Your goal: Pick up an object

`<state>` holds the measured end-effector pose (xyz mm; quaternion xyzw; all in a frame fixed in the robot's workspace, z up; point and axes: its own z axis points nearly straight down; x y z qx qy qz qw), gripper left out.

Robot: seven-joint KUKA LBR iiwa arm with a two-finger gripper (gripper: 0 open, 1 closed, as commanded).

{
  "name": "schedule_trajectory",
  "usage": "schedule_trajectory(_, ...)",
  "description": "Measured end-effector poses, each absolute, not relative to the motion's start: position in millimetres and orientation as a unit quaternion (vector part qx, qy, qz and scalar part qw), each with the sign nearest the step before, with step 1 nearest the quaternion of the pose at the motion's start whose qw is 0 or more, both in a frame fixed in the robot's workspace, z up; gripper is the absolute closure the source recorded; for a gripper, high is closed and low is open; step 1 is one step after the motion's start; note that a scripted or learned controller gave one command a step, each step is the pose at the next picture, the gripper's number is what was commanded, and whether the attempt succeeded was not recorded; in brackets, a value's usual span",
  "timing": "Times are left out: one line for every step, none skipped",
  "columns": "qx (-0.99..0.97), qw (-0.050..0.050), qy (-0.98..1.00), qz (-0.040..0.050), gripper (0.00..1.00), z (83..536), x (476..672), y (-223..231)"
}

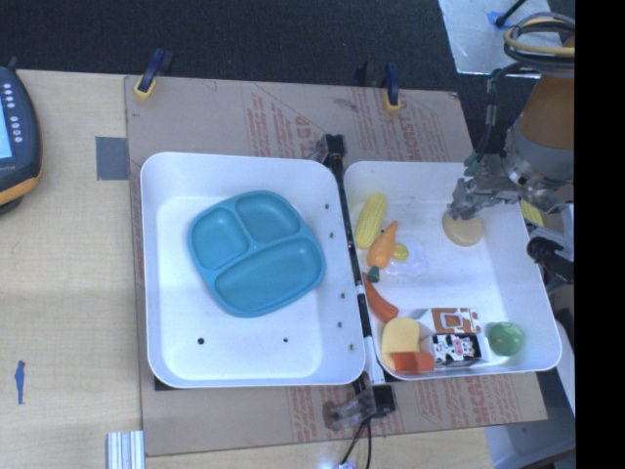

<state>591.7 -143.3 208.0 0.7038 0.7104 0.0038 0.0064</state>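
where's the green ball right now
The green ball sits in the near right corner of the right bin, just right of the small cow-print carton and well below the tool.

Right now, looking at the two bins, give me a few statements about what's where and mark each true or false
1. The blue plate lies in the left bin. True.
2. The corn sits in the left bin. False: it lies in the right bin, beside the carrot.
3. The gripper hangs over the right bin's far side, above a tan round piece. True.
4. The green ball rests on the plate. False: it sits in the right bin's near corner.
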Motion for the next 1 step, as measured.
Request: schedule_trajectory(0.706,-0.001,0.709,-0.0009,0.0,200.9,585.6,-144.2)
